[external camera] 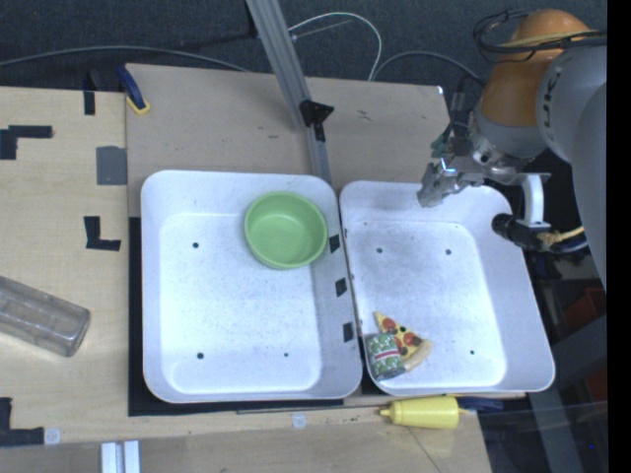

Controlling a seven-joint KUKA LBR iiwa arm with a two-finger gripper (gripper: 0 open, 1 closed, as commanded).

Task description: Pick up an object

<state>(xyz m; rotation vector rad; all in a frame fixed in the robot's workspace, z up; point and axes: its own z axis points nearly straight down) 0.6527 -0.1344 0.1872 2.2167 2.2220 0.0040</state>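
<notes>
Starting at the far left with a clear plastic tumbler, lying on its side on the pale wooden bench among short strips of black tape. Passing, further back, a small blue and yellow clip sitting at the corner of the brown board under the bins.

Coming next to the left bin, holding a green bowl – resting upright in the far right part of that bin, close to the wall shared with its neighbour. Noting a grey metal pole slanting down from the top of the view and ending just behind the two bins where they are meeting.

Crossing into the right bin, finding a pizza-slice toy lying flat in the near left corner, touching a small patterned piece just beside it. Spotting a yellow bottle lying on its side outside the bin, right against the near rim.

Reaching the gripper, hanging over the far rim of the right bin, well apart from the pizza-slice toy and from the green bowl, carrying nothing visible – open or closed, impossible to tell from this angle. Ending with the grey arm and its orange band coming in from the right, with white cables looping behind it.
</notes>
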